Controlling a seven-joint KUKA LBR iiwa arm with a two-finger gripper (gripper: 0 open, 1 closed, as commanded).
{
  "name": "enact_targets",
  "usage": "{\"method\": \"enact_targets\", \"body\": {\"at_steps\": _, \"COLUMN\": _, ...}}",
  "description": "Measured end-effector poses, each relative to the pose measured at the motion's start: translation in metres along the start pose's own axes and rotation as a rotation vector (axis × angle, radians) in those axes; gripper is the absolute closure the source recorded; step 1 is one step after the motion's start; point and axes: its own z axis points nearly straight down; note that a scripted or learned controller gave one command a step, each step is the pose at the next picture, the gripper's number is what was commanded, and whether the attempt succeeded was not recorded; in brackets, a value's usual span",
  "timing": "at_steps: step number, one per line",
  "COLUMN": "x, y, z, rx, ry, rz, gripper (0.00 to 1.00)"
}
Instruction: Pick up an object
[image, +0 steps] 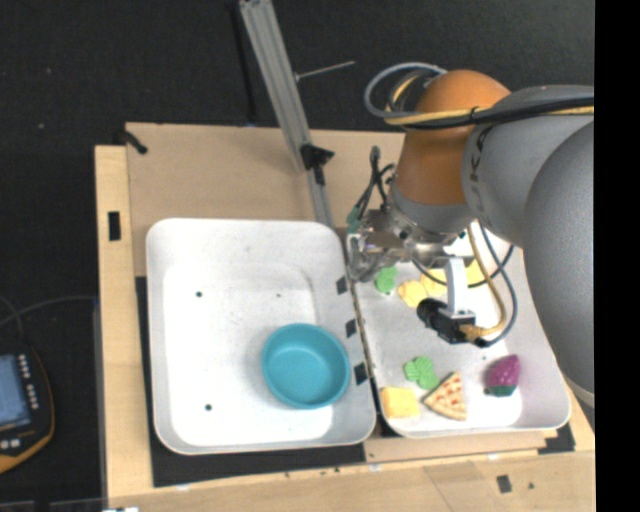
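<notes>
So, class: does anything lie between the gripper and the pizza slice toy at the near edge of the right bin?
Yes. The gripper is at the far left of the right bin. Between it and the pizza slice toy lie a yellow toy and a green leafy toy.

A robot lab, plainly: plywood bench (230, 170) on dark floor, two white bins (190, 260) side by side, metal camera pole (285, 100) rising behind, loose cables (495, 300), a handheld control pad (18, 400) (screen lit) at the left edge.
</notes>
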Motion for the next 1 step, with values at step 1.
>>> {"method": "enact_targets", "body": {"at_steps": 1, "x": 0.0491, "y": 0.0065, "z": 0.0038, "rx": 0.0, "ry": 0.0, "rz": 0.001, "gripper": 1.0}}
